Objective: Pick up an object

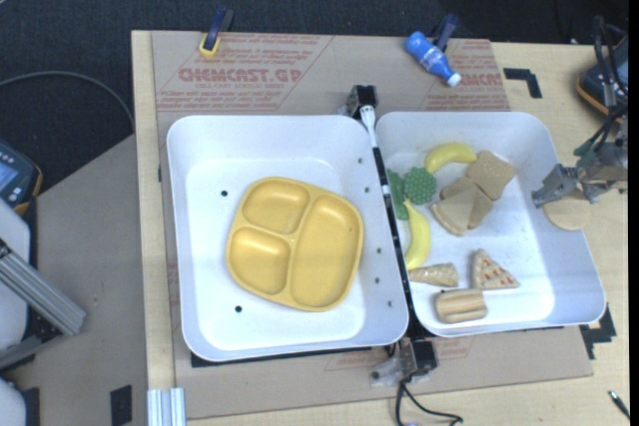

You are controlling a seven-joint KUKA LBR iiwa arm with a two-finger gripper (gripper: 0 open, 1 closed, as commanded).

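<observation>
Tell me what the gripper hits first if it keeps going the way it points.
The gripper points left into the right bin. Going straight on, it would likely meet the tan bread pieces first, though its height above them is unclear from this view.

The arm (pixel 614 130) is cut off by the right edge, and its jaws' spread is unclear.

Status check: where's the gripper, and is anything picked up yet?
Gripper at right bin's right rim, nothing seen between its fingers. Toy food unpicked: bananas, bread pieces, pizza slice. Yellow tray in left bin.
</observation>
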